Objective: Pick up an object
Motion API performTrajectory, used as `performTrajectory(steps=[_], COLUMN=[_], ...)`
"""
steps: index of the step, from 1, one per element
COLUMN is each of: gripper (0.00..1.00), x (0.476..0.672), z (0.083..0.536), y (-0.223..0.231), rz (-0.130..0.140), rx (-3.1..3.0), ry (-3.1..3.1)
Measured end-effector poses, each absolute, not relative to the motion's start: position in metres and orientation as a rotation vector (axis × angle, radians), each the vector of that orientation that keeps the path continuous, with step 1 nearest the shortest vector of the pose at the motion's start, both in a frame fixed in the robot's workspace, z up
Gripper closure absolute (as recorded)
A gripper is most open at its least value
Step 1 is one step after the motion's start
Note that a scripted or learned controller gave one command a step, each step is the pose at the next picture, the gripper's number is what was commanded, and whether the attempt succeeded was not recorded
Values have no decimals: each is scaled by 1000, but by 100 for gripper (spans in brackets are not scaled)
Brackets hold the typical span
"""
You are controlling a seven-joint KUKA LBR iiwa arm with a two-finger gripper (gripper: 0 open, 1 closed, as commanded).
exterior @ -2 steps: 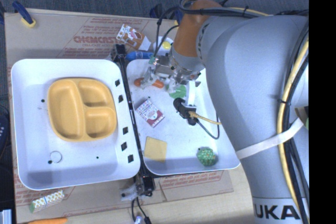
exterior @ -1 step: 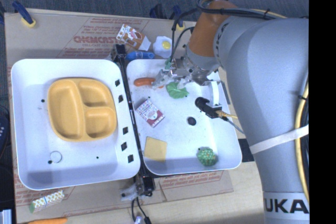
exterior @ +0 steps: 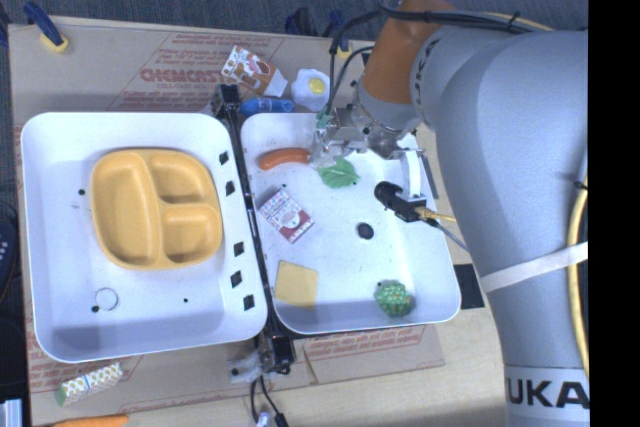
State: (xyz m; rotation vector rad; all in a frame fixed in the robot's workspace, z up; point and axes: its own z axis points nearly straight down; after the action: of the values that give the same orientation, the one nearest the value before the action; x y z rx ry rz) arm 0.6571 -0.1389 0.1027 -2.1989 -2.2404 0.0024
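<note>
Just below hand (exterior: pixel 330 145), green leaf (exterior: pixel 341 176)

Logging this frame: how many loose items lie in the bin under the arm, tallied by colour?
Green: 2, a leafy piece and a knobbly ball
Yellow: 1, a flat slice
Orange: 1, a sausage
Red and white: 1, a packet
Dark: 1, a small round spot, too small to identify
Total: 6

Right bin (exterior: pixel 335 253) centre bare; sausage (exterior: pixel 285 157), green leaf (exterior: pixel 340 175) crowd far edge.
</note>
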Motion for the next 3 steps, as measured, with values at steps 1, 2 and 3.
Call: performTrajectory(steps=[1, 2, 3], gripper=[0, 0, 0], x=[657, 657, 656], z=[103, 92, 92], y=[-139, -108, -100], rz=[3, 2, 3], rx=[-2198, -1497, -1325], ry=[-2241, -2759, -2843])
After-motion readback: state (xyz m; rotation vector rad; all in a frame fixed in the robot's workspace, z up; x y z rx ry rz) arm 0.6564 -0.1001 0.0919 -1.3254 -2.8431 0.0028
